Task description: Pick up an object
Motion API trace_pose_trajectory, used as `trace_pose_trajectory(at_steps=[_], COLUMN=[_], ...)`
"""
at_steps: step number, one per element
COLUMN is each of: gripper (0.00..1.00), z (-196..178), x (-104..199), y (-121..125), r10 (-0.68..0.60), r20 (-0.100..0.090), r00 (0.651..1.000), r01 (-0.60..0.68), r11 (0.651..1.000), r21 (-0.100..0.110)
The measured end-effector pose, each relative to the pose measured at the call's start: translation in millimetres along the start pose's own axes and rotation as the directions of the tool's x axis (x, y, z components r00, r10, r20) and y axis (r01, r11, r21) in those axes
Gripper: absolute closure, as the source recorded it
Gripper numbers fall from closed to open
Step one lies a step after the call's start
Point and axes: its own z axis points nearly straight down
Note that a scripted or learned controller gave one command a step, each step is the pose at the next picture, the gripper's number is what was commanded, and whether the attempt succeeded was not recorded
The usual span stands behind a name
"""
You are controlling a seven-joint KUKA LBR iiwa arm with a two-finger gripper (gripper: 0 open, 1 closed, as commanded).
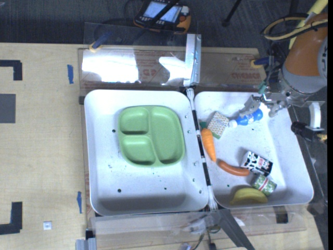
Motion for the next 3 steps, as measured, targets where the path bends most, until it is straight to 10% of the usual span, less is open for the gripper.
trace_pose_trajectory(at_steps=[1, 3], gripper=[0.00, 0.00], z=[82.0, 78.4], x=[-21.0, -43.0], y=[21.3, -81.9], r10=[-0.049, 0.210], r20=[0.002, -0.016], r00=[0.999, 0.978], r01=[0.049, -0.210], r11=[0.999, 0.978], r21=[-0.003, -0.006])
